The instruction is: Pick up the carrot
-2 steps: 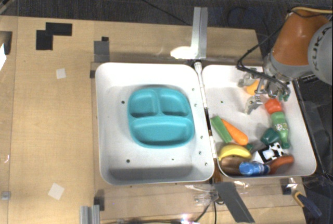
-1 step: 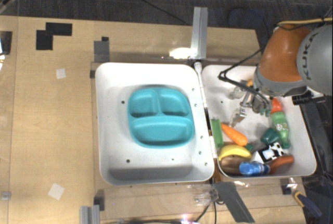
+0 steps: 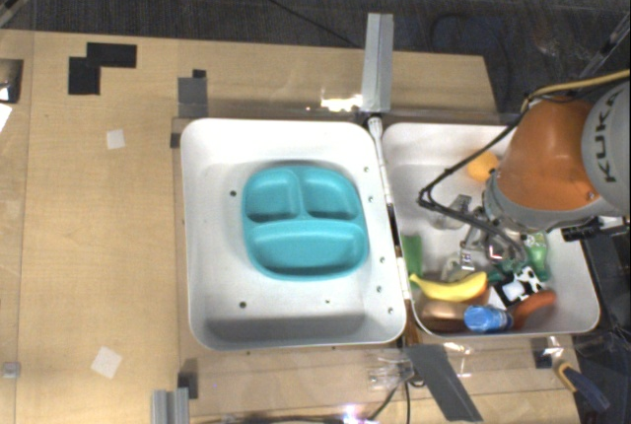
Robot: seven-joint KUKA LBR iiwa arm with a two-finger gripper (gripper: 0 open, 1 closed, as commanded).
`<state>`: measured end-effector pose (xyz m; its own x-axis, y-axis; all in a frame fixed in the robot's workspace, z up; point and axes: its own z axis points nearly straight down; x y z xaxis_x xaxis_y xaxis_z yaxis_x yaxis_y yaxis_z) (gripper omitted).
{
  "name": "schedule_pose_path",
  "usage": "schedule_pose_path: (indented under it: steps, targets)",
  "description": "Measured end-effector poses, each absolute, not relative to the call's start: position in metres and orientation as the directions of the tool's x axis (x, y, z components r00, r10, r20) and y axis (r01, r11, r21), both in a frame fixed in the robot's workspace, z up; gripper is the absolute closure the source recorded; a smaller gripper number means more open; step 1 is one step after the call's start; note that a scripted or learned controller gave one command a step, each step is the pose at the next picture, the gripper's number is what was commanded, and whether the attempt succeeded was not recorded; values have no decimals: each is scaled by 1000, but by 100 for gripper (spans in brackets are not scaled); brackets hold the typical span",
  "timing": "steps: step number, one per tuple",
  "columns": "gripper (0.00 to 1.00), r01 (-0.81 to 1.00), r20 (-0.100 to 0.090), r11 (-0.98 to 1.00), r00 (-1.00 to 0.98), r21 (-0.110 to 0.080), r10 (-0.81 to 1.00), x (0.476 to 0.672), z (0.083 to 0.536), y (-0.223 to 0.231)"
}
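While the gripper point(image 3: 476, 247), its finger state not discernible, hangs over the right bin point(image 3: 590, 314), the carrot point(image 3: 533, 305) lies unlifted near its front edge.

The one piece of lettering I can make out is on the arm point(image 3: 606, 151) at the far right: dark capitals running down its grey casing, reading "KU" and what looks like part of a further letter, the rest cut off at the edge, so the brand name is not whole. Down in the right bin point(image 3: 589, 314), near its front right corner, a small black and white object point(image 3: 520, 286) has bold patches that might be a printed pattern, but nothing on it reads as a word or number. The black squares point(image 3: 99, 65) on the bench at far left carry no writing.
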<state>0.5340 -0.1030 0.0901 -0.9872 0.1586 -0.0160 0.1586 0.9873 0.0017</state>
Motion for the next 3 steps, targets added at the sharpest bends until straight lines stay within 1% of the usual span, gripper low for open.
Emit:
schedule_pose_path:
  steps: [1, 2, 3]
  targets:
    - [0, -22, -15, 1000, -1000, 0, -22, 583, 190, -77]
    - [0, 249, -8, 969, -969, 2, 249, 656, 133, -101]
    - [0, 221, -25, 975, -975, 4, 221, 622, 309, -72]
